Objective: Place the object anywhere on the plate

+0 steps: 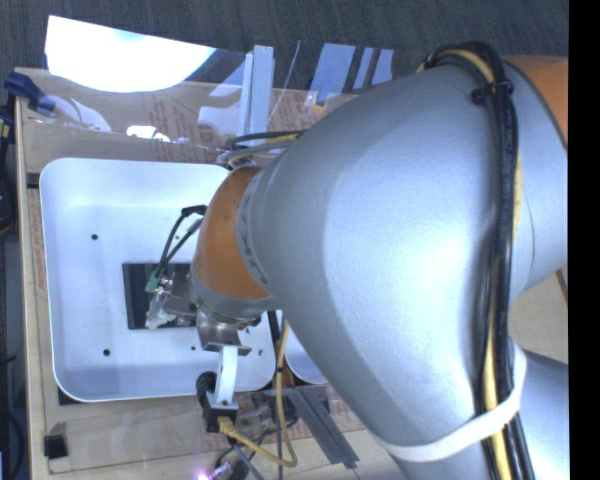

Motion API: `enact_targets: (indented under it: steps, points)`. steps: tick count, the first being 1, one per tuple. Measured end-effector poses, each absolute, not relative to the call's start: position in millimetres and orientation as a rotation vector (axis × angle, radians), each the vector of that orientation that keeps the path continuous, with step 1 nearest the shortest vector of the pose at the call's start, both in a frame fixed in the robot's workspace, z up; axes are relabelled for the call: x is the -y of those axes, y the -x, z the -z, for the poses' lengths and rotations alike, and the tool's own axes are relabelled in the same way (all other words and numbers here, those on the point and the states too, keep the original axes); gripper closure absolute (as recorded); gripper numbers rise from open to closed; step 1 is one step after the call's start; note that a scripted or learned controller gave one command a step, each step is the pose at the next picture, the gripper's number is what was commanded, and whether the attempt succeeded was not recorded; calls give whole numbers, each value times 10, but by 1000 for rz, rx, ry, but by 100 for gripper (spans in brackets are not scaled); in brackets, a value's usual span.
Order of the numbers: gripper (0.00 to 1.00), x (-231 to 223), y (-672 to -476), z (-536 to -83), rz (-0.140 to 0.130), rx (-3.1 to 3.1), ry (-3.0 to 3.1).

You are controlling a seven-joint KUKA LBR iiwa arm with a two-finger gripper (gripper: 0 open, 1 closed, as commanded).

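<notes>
My arm (400, 248) reached over the worktop (130, 433) and hid most of the right bin (298, 363). My tool (175, 303) hung over the left bin (90, 268), above a dark plate (138, 293) lying flat on the bin's floor toward its right side. I could not tell how the tool stood. I could not make out the object.

Dark square plate (140, 293) — flat, in left bin (80, 268)
</notes>
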State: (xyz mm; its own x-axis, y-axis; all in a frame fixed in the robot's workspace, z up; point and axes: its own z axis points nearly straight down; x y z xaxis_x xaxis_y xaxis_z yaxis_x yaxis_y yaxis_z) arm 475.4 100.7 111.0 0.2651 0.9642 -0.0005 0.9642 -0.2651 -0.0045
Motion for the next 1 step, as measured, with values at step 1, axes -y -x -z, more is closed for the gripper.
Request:
enact_targets:
  steps: [1]
  points:
    - [100, -1729, -4737, -901, -11, 1465, 2774]
